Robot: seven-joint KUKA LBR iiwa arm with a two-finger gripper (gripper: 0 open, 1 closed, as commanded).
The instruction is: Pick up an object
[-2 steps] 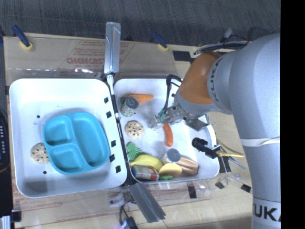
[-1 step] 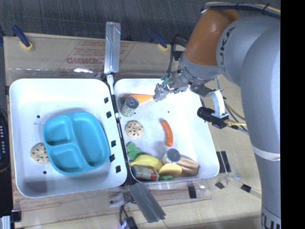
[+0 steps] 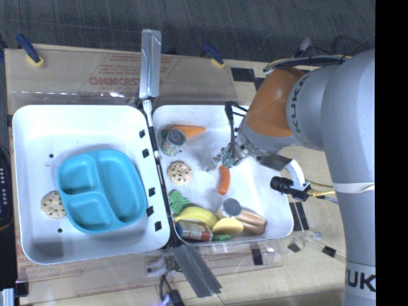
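My gripper [image 3: 222,159] hangs low over the middle of the right bin [image 3: 268,116], under the orange wrist band. A small orange stick-shaped piece [image 3: 224,181] lies just below the gripper, its upper end right at the gripper's tip; whether they touch is unclear. An orange carrot [image 3: 189,132] lies at the bin's back left beside a small round can [image 3: 171,141]. A cookie [image 3: 180,172] sits left of the gripper.
The right bin's front holds a banana [image 3: 196,217], a green piece [image 3: 178,203], a grey-lidded item [image 3: 231,206], a brown cylinder [image 3: 251,220] and a yellow piece [image 3: 229,227]. The left bin [image 3: 32,126] carries a blue divided tray [image 3: 102,189] and a second cookie [image 3: 53,204].
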